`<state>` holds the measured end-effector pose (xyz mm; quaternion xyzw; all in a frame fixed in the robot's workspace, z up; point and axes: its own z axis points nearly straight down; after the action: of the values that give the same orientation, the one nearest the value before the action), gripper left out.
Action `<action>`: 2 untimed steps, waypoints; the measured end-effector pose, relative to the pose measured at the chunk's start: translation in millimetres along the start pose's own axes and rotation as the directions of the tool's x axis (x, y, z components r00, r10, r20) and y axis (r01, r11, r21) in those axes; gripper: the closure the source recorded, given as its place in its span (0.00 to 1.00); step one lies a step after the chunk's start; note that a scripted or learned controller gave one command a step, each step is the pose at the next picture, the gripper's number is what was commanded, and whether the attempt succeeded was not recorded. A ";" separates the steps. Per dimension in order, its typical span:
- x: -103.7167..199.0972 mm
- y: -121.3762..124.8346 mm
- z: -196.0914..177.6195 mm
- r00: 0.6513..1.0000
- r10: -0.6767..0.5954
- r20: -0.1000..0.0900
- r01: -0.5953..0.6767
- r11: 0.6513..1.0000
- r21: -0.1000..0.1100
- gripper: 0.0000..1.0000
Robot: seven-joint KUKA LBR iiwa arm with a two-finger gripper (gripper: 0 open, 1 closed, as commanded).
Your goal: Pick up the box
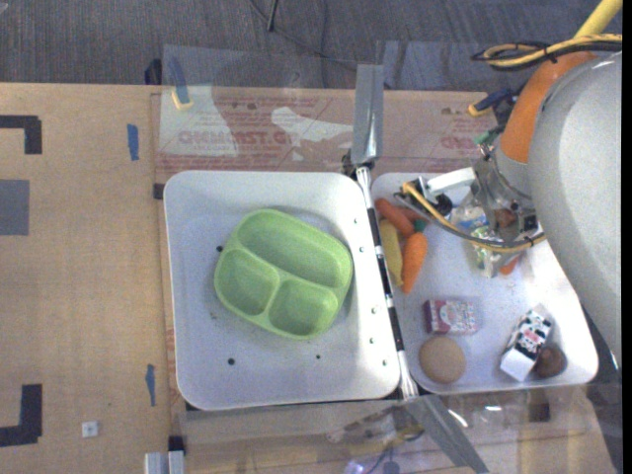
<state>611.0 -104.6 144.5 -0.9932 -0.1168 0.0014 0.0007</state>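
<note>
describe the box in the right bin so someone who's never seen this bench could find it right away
Start at the right white bin and go to its near half. The box lies flat there, small, red and white, just above a round tan disc. The black-and-white carton to its right stands tilted instead.

The counter (79,294) looks like matt, pale wood. Both bins (188,363) seem smooth white plastic; the green tray (284,275) is matt plastic, the box (450,316) probably printed card.

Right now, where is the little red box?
In the camera view, the red box lies flat in the right bin, near its front, just above the round tan cookie and left of the small milk carton.
</note>
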 end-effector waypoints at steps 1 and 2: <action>44.4 -0.2 57.2 1.000 0.018 0.000 -0.018 1.000 0.001 0.00; 64.2 -53.3 -40.2 0.999 0.033 -0.004 -0.033 0.999 -0.001 0.00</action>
<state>661.2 -37.9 184.6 -0.9949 -0.1006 -0.0006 0.0006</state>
